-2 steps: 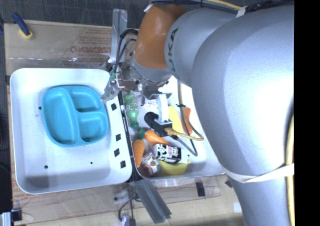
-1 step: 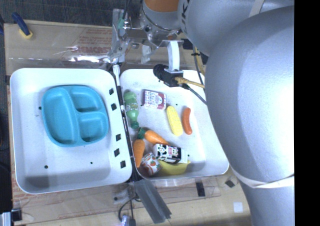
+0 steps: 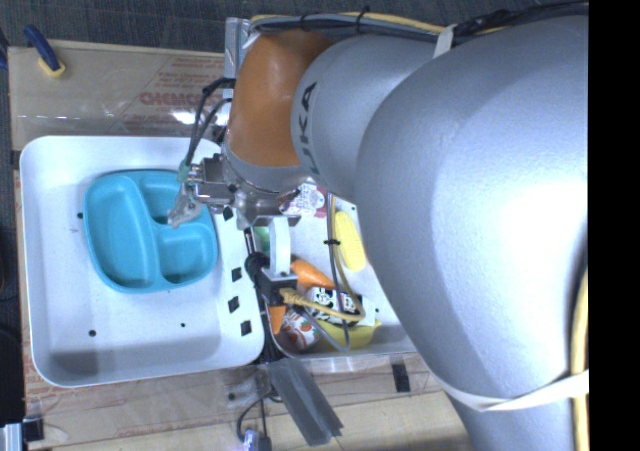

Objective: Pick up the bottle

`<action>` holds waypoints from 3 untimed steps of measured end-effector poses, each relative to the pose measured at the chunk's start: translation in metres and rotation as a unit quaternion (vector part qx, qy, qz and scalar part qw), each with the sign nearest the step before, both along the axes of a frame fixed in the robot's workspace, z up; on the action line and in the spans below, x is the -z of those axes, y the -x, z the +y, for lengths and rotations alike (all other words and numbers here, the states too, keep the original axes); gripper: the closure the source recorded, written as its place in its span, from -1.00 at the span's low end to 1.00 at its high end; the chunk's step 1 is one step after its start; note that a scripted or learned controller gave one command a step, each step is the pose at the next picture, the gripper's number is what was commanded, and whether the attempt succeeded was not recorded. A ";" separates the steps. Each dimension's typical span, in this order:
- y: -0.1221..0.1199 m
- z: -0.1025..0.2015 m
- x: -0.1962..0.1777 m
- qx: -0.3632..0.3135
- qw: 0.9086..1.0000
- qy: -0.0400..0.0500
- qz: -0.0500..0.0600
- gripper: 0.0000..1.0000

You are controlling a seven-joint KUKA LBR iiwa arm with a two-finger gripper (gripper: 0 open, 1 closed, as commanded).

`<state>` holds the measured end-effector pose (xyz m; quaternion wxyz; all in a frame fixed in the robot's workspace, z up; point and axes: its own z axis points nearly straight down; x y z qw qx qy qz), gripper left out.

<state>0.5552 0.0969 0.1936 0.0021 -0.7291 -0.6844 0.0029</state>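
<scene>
From the camera above, the grey arm [image 3: 440, 189] with its orange band [image 3: 265, 104] covers most of the right bin [image 3: 385, 334]. Its gripper [image 3: 185, 207] hangs over the blue divided tray [image 3: 135, 234] in the left bin [image 3: 60, 339]; whether the fingers are wide or narrow I cannot tell. Cluttered items, one yellow [image 3: 350, 239] and one orange [image 3: 310, 271], lie in the right bin; which is the bottle is unclear.

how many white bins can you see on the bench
2. The left bin holds a blue divided tray. The right bin is mostly covered by the arm, with cluttered items at its near end.
</scene>
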 end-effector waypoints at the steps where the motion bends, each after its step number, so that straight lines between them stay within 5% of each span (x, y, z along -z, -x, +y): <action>1: 0.007 0.041 0.102 -0.017 1.000 0.000 -0.001 -1.00; 2: 0.005 0.032 0.038 0.021 1.000 0.000 -0.002 -1.00; 3: 0.079 -0.082 0.002 0.054 0.999 0.000 -0.002 -1.00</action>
